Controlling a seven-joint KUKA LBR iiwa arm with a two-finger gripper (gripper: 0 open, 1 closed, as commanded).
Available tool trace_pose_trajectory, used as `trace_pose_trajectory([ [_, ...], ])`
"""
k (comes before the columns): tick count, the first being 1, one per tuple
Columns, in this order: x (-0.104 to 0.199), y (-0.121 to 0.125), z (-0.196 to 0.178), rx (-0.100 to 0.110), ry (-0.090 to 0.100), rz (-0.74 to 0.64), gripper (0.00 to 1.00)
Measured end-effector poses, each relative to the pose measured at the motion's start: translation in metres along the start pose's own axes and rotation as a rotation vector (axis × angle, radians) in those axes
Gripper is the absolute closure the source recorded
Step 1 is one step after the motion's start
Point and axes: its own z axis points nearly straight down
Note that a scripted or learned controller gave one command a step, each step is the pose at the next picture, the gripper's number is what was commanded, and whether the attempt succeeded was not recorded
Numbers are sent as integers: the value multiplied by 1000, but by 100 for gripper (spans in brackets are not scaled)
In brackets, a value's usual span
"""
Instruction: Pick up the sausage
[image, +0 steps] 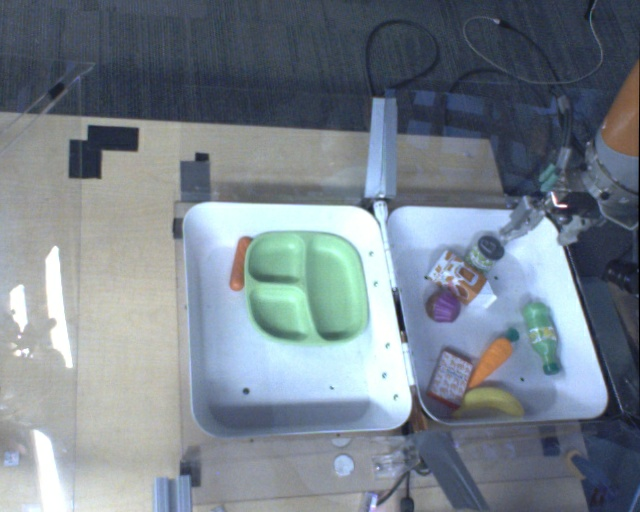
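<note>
The approach has barely begun: the metal two-finger gripper (540, 212) hovers at the frame's upper right, jaws apparently apart and holding nothing. The slim orange-red sausage (239, 263) lies left of centre, beside the green plastic divided tray (305, 285), so the next move calls for a long leftward reach.

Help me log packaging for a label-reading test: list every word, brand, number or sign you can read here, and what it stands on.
No text can be read in this camera view.
Small carton: coloured print, too blurred to read.
Flat box: reddish patterned face, too blurred to read.
Green bottle: no label that can be made out.
Jar: no print that can be made out.
Black shapes on the bench: plain marks, not letters.
</note>
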Motion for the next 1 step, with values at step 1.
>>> trace_pose_trajectory([
  [1,-37,-69,148,2,0,275,0],
])
